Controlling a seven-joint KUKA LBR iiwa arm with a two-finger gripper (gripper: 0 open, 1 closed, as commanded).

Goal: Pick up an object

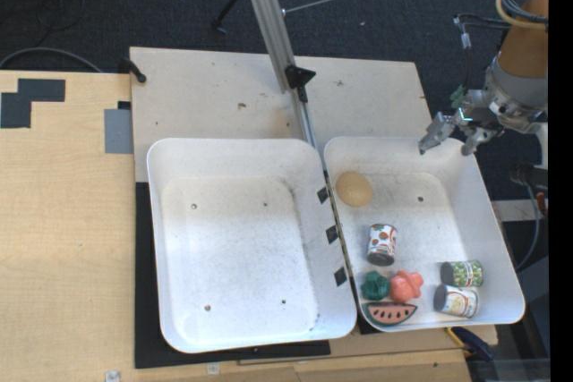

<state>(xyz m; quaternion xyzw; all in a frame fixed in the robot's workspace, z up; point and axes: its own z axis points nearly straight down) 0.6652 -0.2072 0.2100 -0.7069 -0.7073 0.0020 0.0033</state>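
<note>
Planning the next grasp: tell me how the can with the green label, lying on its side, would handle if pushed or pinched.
The green-labelled can lies on its side, so it would probably roll when nudged. Its curved wall looks smooth, so fingers may slip. The yellow-labelled can close by may get bumped.

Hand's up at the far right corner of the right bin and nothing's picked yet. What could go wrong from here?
1. The hand hangs over the right bin's far rim; a straight descent might strike it.
2. The watermelon slice, green toy and orange-red toy crowd together, so a grasp there may nudge neighbours.
3. The round tan ball and the cans could roll or slip away.
</note>
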